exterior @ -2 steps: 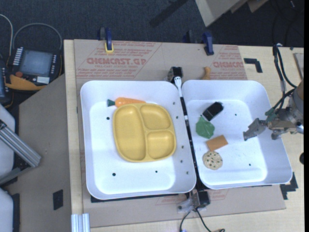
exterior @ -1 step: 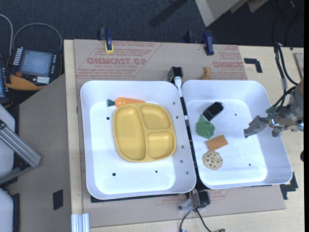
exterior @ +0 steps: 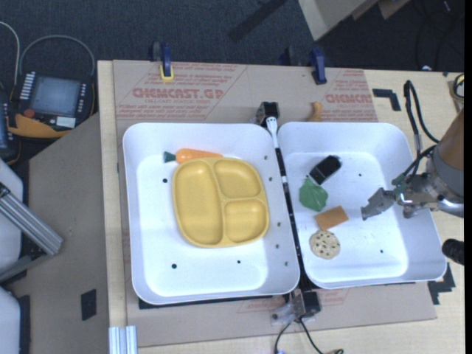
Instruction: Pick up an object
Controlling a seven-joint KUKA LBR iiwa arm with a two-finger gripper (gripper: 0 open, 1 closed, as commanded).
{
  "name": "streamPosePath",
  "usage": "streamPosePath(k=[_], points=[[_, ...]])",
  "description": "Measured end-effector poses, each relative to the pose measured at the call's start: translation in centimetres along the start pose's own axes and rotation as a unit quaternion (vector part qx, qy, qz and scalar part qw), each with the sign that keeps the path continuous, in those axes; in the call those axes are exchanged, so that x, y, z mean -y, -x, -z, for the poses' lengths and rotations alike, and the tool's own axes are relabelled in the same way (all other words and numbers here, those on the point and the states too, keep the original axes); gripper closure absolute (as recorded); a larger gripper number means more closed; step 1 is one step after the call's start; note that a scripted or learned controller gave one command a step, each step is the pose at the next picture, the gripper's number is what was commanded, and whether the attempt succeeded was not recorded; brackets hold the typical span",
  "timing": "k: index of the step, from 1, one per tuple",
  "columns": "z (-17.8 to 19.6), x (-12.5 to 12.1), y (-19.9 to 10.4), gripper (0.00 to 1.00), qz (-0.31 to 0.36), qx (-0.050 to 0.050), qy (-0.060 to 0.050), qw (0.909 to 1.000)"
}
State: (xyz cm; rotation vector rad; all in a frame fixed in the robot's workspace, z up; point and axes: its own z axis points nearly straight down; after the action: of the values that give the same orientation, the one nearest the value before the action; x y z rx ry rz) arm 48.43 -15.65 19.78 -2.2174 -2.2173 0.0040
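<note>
Over the right bin [exterior: 383, 268] hangs the claw [exterior: 374, 206], near the cookie [exterior: 324, 244]

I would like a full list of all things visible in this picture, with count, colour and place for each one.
bins: 2, white, side by side on the bench
divided plate: 1, yellow, left bin, middle
toy carrot: 1, orange with green end, left bin, behind the plate
block: 1, black, right bin, far side
green piece: 1, green, right bin, below the block
cracker: 1, tan, right bin
cookie: 1, beige with dark spots, right bin, near side
clamps: 2, blue, far bench edge
handheld screen: 1, dark, left of bench
gripper: 1, grey, over right bin
</note>
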Motion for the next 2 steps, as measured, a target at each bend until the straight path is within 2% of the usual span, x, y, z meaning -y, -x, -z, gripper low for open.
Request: streamPosePath(k=[2], points=[[-11.2,0.1,-0.9,0.0,0.0,0.0,0.0,1.0]])
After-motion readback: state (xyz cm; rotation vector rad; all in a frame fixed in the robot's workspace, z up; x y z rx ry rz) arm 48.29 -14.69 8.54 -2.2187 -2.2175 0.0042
